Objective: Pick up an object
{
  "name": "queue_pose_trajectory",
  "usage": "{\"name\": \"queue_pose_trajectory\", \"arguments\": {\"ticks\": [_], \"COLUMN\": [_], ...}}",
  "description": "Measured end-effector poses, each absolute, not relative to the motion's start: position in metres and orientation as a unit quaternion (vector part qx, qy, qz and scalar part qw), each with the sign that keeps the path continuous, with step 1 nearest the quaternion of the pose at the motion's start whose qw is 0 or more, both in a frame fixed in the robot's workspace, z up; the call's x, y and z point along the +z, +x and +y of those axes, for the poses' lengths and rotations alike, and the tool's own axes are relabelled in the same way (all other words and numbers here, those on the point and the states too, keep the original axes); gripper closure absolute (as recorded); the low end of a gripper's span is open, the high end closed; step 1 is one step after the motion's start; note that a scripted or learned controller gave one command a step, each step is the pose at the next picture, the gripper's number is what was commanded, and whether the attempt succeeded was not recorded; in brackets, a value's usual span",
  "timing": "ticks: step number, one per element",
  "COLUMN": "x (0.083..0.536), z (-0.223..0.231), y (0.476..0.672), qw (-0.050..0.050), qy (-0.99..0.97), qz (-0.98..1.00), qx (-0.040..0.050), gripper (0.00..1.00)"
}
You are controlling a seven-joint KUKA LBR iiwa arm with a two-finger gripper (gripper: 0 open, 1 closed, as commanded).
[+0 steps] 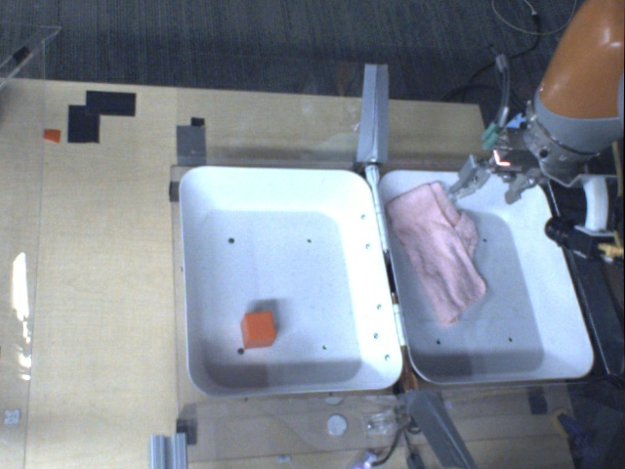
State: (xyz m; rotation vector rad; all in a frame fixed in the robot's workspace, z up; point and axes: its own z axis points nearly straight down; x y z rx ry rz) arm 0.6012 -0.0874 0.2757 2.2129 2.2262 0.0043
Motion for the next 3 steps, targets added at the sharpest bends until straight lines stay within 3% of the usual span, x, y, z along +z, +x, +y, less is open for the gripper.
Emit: {"name": "queue_pose_trajectory", "arguments": {"ticks": [1, 2, 3], "x": [0.115, 0.107, 0.091], "z": [-0.098, -0.115, -0.116], "y": [0.633, 0.595, 0.573], "qw": [0.001, 0.002, 0.007], "qy": [0.749, 0.659, 0.639], "qz": [0.663, 0.752, 0.769], "qx": [0.0009, 0.0019, 0.0054], "gripper": [0.00, 0.00, 0.00]}}
